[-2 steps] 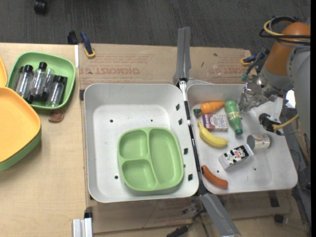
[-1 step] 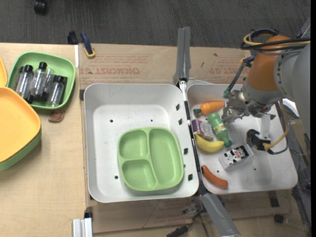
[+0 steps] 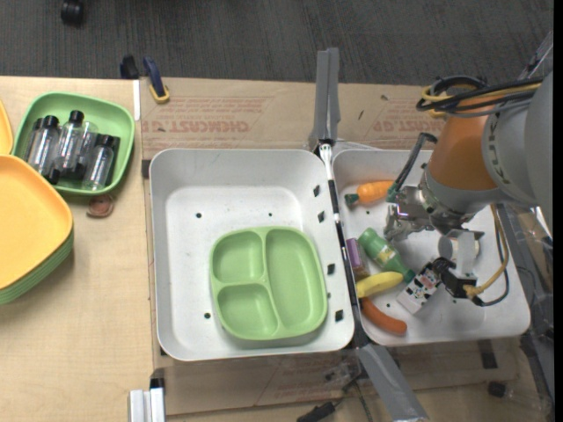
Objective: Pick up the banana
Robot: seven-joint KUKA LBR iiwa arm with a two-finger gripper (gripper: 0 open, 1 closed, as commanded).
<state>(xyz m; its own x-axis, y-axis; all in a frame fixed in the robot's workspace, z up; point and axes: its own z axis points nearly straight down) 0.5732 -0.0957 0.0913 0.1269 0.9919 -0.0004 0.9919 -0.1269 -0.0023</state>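
Camera view: a pale wooden table (image 3: 79, 341) stands on grey carpet (image 3: 264, 16), with a sheet of brown cardboard (image 3: 264, 86) under two white bins. Red print on the cardboard runs upside down and I cannot read it reliably. The left bin (image 3: 163, 262) holds a green divided tray (image 3: 268, 281). In the right bin (image 3: 506, 315), the banana (image 3: 380, 282) lies near the left wall, between a green item (image 3: 378, 249) and a red-orange item (image 3: 384, 317). A carrot (image 3: 374, 192) lies farther back. The arm (image 3: 466, 161) hangs over this bin, its jaws low near the green item. Whether they are wide or narrow I cannot tell.
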